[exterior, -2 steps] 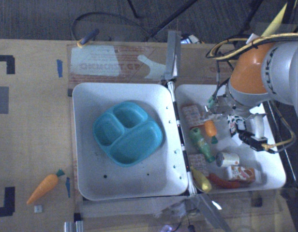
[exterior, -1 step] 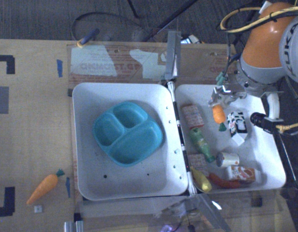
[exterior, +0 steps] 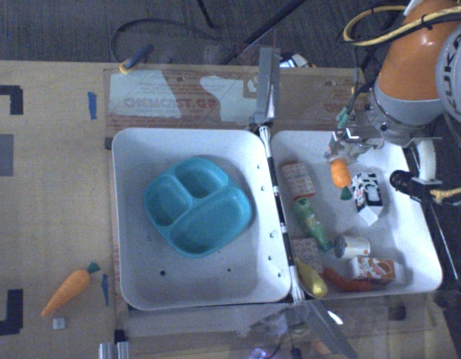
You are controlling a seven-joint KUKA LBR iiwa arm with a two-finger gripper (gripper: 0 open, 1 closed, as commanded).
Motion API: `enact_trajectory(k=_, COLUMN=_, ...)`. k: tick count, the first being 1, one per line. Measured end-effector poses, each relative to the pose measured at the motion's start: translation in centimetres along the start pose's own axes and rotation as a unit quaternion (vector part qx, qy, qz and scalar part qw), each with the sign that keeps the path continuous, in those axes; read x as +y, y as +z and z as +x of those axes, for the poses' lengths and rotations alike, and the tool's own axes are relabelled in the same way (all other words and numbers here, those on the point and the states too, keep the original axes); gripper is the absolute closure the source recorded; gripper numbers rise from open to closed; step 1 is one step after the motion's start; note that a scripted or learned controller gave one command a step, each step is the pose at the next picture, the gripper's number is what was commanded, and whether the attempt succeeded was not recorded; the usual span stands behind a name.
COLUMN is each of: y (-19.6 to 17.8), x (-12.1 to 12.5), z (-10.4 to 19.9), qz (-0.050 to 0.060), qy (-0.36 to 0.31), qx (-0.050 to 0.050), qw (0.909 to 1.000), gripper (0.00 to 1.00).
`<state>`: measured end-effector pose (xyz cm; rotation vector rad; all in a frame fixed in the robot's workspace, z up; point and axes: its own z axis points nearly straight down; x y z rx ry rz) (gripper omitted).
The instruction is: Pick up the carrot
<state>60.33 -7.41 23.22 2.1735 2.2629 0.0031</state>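
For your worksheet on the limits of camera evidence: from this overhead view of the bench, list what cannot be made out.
1. Gripper, camera view: too small and blurred to tell whether it clasps the orange carrot just below it.
2. Small packets in the right bin, such as the black-and-white carton: print too small to read.
3. Yellow item at the bin's near-left corner: blurred, kind unclear.
4. Arm: cut off by the right edge.

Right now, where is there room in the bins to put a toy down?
The left bin has bare floor around the blue divided plate, mostly along its near edge. In the right bin, a patch lies open between the black-and-white carton and the red box; its left and near sides are crowded.
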Motion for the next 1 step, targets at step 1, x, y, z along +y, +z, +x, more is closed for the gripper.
enact_trajectory(k=1, y=-3.66, x=0.14, z=-6.95, qz=0.001, qy=0.09, qx=0.0, qw=0.996, gripper=1.0)
